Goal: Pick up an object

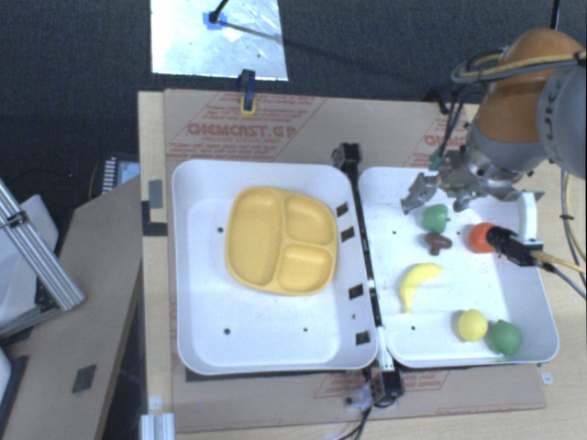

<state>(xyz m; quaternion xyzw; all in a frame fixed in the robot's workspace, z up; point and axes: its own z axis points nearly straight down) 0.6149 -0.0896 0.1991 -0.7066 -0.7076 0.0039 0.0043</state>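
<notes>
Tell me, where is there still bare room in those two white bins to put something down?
Left bin: bare floor all around the yellow divided plate, widest along the near edge. Right bin: open near-left corner below the banana. Crowded at its far side, where the gripper hovers by the green fruit and orange one.

Smooth plastic in front of you, matt card and carpet around it.

You see two shallow white plastic bins [197,337], smooth with a soft sheen, resting on a flat, matt brown cardboard sheet [275,126] printed in red. The yellow divided plastic tray [280,238] looks smooth and dull. The toy fruit reads as moulded plastic: a matt yellow banana [418,282], a slightly glossy yellow lemon [471,324], a green ball [503,337]. Your arm's orange band [518,85] is glossy. The dark floor covering [73,62] looks rough, like carpet, and the square foil sheet [220,26] shines.
</notes>
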